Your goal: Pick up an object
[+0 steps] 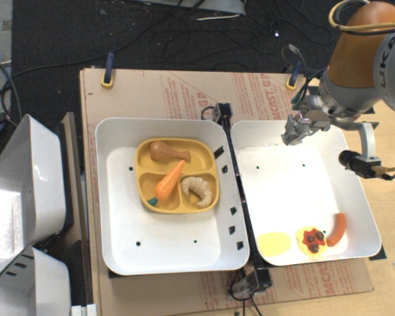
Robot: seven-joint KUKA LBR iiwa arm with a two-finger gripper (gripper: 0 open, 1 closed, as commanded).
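Note:
My gripper (293, 135) hangs over the far edge of the right bin (296, 196), with nothing seen between its fingers. At that bin's near edge lie a yellow flat disc (274, 243), a red and yellow toy piece (312, 239) and an orange-red sausage (336, 230). In the left bin (118, 229) sits a yellow divided plate (143, 186) holding a brown drumstick (168, 152), an orange carrot (169, 181) and a pale shrimp (198, 189).
Orange clamps (107, 78) (292, 79) hold the cardboard bench top at the back. A black divider strip (234, 176) runs between the bins. White spare bins (23, 196) stand at the left. Cables lie on the dark floor behind.

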